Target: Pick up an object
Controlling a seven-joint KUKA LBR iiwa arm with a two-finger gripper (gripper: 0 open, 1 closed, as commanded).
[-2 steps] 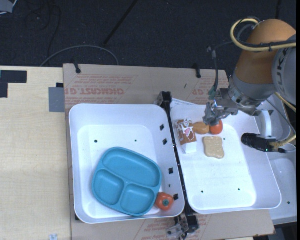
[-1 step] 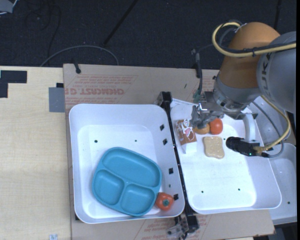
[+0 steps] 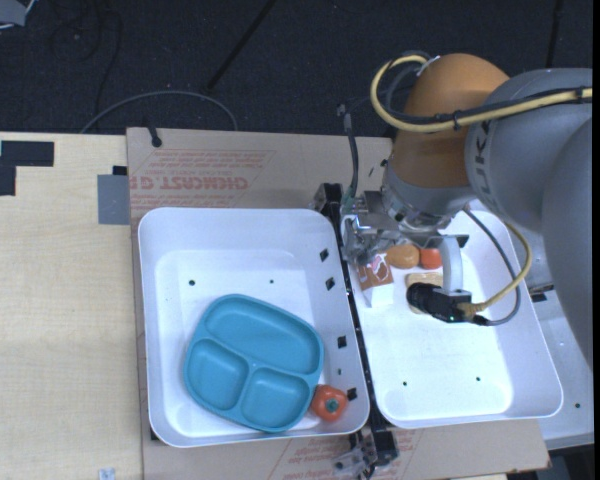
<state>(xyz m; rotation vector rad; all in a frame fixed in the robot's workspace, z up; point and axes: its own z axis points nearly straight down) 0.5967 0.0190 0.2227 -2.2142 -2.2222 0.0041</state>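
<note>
My gripper (image 3: pixel 363 240) hangs low over the far left corner of the right bin (image 3: pixel 480 388), under the grey wrist with its orange band. Right below it lie three small objects close together: a brown-and-red piece (image 3: pixel 374 272), an orange rounded piece (image 3: pixel 402 257) and a small red piece (image 3: pixel 431 258). The gripper partly covers them, and I cannot make out whether it touches any of them. In the left bin (image 3: pixel 170 248) a blue divided plate (image 3: pixel 252 361) lies flat, and a red tomato-like object (image 3: pixel 329 403) rests at that bin's near right corner.
The two bins meet at a shared wall (image 3: pixel 347 308) just left of the gripper. A cardboard sheet (image 3: pixel 230 168) lies under the bins, on a pale wooden bench (image 3: pixel 50 318). The arm's bulk fills the far right side.
</note>
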